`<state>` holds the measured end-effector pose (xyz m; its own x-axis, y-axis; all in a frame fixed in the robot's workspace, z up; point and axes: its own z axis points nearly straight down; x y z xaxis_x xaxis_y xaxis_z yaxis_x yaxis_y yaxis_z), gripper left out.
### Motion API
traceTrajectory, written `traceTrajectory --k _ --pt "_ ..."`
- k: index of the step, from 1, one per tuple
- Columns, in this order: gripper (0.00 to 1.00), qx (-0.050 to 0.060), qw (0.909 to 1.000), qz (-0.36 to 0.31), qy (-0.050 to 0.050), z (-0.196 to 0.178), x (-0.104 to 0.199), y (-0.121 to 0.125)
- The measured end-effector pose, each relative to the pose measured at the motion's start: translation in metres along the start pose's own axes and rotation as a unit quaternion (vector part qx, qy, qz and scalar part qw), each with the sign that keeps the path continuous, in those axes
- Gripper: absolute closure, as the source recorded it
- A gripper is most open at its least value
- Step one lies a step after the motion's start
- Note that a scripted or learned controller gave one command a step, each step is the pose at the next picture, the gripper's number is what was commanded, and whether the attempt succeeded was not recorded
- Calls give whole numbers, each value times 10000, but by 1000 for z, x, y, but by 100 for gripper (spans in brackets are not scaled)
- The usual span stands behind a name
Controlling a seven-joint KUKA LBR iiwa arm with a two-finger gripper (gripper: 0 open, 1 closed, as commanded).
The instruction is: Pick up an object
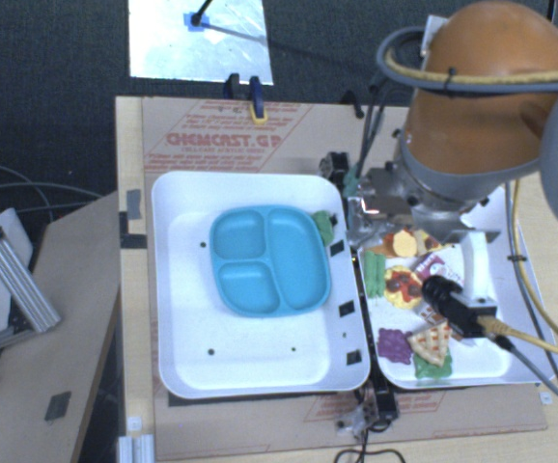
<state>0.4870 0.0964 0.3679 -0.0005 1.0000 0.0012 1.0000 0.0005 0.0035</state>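
One large arm [491, 75], orange-banded, reaching in from the right over the far end of the right bin [482, 360]. Below it the gripper [364, 218], low at that bin's far left corner, hard by the wall shared with the left bin [192, 355]. Open or closed: impossible to tell, with the tip hidden under the wrist.

In the left bin, a blue divided plate [265, 260] across the middle, and a small green piece [323, 226] at its far right edge, just across the shared wall from the gripper.

In the right bin, a tall white item [477, 263] near the right wall, long axis running far to near. Likeliest pick: a yellow-and-red toy [404, 245], nearest of the heap, just to the near right of the gripper. Then a green strip [374, 263] beside the shared wall, a round pizza-like toy [402, 285], a purple cluster [393, 343] and a waffle-like wedge [432, 341] at the near edge, well apart from the gripper.

Probably calls for a short shift toward the near right. Toys packed close together and the shared wall nearby: likely hindrances to a clean grasp.
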Motion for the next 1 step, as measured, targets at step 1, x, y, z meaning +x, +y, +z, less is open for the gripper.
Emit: traceTrajectory --k 1 --pt "100 -8 10000 -16 5 -11 1 1"
